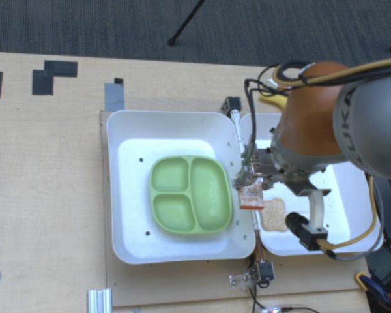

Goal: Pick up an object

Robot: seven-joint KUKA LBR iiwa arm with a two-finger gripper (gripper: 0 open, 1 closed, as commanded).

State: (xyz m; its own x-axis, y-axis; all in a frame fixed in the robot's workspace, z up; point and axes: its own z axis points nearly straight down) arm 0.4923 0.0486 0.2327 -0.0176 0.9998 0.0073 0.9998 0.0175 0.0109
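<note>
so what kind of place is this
Likely a robotics lab set up for grasping trials: a grey and orange arm over two white bins on a wooden bench, a tripod leg on grey carpet, loose cables.

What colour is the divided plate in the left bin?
Light green; the divided plate shows clearly in the camera view.

Bright, even light falls from overhead, and the two white bins [182, 126] glare almost to blankness, their floors washed out with little surface detail. Shadows are soft and short: a faint one rings the green tray [190, 195], a darker one lies under the arm [326, 126] in the right bin. Focus is fair throughout, slightly soft on the far carpet [117, 12].
</note>
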